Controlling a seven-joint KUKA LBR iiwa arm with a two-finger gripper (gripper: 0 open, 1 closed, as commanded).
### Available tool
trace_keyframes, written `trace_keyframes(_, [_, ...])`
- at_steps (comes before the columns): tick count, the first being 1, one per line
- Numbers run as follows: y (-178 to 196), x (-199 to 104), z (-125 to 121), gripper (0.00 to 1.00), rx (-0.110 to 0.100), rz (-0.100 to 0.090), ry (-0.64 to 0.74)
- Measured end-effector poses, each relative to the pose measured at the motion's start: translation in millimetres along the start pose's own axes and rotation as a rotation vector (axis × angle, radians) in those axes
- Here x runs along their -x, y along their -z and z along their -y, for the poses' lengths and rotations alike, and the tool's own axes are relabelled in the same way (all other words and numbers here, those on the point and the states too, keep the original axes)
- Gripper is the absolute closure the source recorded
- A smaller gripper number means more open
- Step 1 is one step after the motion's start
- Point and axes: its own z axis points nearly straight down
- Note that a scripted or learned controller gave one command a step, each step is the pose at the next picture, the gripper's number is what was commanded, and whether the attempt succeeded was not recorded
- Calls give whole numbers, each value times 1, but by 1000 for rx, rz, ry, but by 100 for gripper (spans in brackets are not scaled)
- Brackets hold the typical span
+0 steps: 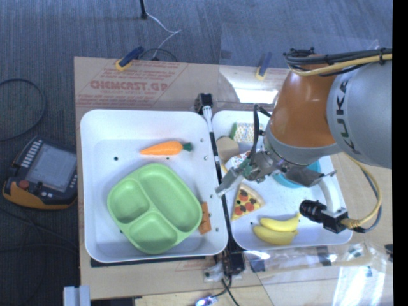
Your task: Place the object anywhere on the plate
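Green three-compartment plate (153,208) in left bin, tilted

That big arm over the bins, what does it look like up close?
The arm is bulky, rounded grey metal with dark lettering on its side and a wide orange band above the wrist. Yellow and black cables run along it. Its metal gripper is small and silvery.

A teach pendant (41,174) lies at the frame's left edge on dark carpet (64,18). Brown cardboard (127,85) printed with red lettering covers the tabletop, blue clips (129,57) at its top edge.
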Motion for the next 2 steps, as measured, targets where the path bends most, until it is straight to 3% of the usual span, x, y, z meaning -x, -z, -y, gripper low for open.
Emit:
trace_keyframes(1, [9, 0, 0, 100, -1, 1, 1])
trace_keyframes(2, [8, 0, 0, 0, -2, 2, 1])
